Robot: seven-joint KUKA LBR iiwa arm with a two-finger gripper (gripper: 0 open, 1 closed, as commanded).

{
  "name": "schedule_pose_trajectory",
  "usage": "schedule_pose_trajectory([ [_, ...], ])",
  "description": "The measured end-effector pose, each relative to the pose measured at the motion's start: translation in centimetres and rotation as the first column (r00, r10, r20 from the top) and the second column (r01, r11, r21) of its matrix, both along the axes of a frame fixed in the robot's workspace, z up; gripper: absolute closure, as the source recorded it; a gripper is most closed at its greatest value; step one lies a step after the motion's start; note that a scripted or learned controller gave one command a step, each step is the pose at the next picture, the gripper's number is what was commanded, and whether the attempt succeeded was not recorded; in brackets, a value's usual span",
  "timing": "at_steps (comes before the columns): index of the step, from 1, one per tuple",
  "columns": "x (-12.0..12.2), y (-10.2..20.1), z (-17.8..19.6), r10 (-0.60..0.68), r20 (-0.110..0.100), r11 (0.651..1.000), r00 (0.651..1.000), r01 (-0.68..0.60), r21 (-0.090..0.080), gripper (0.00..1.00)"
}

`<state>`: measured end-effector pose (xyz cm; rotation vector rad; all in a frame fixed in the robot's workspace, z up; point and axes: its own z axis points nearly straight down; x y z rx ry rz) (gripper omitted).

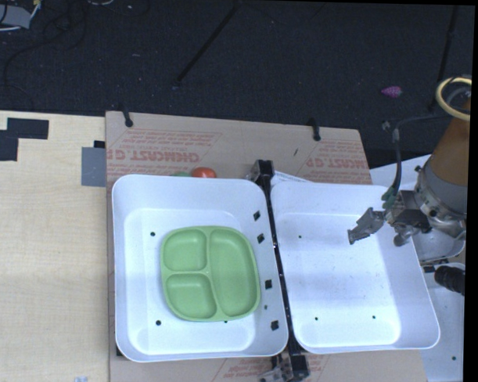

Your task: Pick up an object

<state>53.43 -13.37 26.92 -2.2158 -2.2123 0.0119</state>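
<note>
the green divided plate lies flat in the left bin, roughly in the middle of its floor, with two small compartments on its left side and one long compartment on its right. its longer axis runs more or less from the far edge of the bin toward the near edge, tipped a little off square.

the tool hangs over the right bin, near that bin's far right corner, at the end of the grey arm that comes in from the right. its two fingers look spread, one reaching left and down, the other shorter and nearer the wrist, and nothing sits between them.

so the plate is well apart from the tool, off to the left and a bit nearer the front, across the black divider where the two bins meet. any pick of it would, i reckon, call for a long sideways travel over that divider before any descent. the plate's thin raised rim looks like the only thing to pinch, which seems tricky.

a small red-orange object sits behind the left bin on the cardboard sheet that covers the tabletop there.
</note>
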Motion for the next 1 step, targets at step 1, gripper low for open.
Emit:
schedule_pose_trajectory([
  [1, 0.19, -0.01, 0.54, 0.002, 0.011, 1.000, 1.000, -0.002, -0.002, 0.00],
])
